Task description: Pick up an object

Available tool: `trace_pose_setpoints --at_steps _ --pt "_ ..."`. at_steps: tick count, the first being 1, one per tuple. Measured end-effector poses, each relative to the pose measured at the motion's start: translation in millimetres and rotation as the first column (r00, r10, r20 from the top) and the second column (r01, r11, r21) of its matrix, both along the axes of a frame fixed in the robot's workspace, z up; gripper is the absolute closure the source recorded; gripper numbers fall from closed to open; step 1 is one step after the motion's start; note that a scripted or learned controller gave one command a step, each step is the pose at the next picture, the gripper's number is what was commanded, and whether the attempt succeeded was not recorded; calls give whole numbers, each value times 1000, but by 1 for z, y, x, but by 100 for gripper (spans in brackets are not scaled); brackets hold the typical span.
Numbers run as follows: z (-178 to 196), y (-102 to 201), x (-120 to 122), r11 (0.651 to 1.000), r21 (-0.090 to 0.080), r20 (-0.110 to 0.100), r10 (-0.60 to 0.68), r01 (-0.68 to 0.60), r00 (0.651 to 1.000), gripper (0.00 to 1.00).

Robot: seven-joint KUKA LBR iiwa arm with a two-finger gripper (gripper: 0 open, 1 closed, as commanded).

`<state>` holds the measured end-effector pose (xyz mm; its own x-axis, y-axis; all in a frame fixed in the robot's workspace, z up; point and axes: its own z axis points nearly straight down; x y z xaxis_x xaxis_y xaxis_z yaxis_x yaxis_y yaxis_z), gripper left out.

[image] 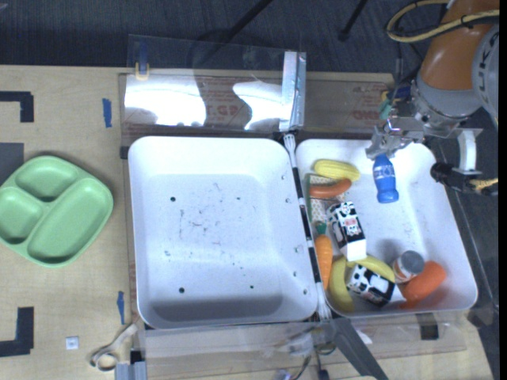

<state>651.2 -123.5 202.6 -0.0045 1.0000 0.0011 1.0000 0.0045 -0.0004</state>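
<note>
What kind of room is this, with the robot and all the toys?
Probably a robot testing lab: a robot arm reaches over two white bins, toy food such as a plastic banana fills one, and taped marks dot the wooden bench.

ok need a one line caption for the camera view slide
KUKA arm's gripper lifts a small blue bottle above the right bin of toys, beside the left bin.

A green divided plate (52, 210) lies on the wooden counter (63, 93) — well left of the bins. Blue tape strips (106, 112) mark the counter, and a clear plastic sheet (210, 89) stands behind — glare-streaked.
</note>
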Motion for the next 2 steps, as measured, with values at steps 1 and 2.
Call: trace_pose_setpoints --at_steps 1,2 --pt "-113 -51 16 1000 -3 2 -11 11 1000 0" --pt "-102 -51 17 1000 -5 5 -10 10 1000 100"
